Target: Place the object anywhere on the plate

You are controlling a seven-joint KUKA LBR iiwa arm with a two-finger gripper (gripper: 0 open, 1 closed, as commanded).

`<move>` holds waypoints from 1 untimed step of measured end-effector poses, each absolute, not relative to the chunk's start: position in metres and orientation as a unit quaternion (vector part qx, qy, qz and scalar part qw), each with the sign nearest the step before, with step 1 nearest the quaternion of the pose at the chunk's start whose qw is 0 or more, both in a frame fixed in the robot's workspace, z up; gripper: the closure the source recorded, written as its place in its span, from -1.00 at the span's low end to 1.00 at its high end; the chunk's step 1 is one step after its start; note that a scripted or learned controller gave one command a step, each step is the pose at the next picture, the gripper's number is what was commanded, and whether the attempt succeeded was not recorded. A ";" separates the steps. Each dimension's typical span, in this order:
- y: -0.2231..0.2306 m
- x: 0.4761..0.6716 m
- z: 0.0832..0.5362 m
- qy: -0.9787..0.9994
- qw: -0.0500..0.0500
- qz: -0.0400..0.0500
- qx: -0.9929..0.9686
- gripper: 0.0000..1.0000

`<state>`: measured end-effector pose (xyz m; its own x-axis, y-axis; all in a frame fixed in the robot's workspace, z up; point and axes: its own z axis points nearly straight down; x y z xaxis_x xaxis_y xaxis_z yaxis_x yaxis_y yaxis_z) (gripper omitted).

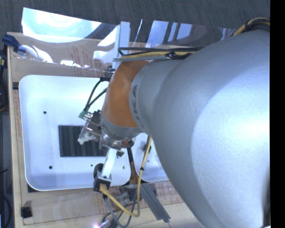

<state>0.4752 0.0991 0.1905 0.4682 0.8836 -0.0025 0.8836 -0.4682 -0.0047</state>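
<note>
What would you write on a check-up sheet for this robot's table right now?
surface: wooden bench bearing two white bins; left bin in plain sight, right bin mostly under the arm.
job's things: a dark striped rectangle, maybe the plate, lies flat in the left bin.
clutter: nothing seen.
claw: low over the rectangle's right end.
cables: yellow cable hangs below the wrist; thin dark wires run beside the orange band.
surroundings: dark carpet; shiny sheet behind the bench.
</note>
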 end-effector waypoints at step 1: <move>0.160 0.495 0.146 -0.284 0.001 0.004 -0.959 1.00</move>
<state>0.4947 0.1604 0.1456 0.8385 0.5448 -0.0072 0.5448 -0.8385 -0.0052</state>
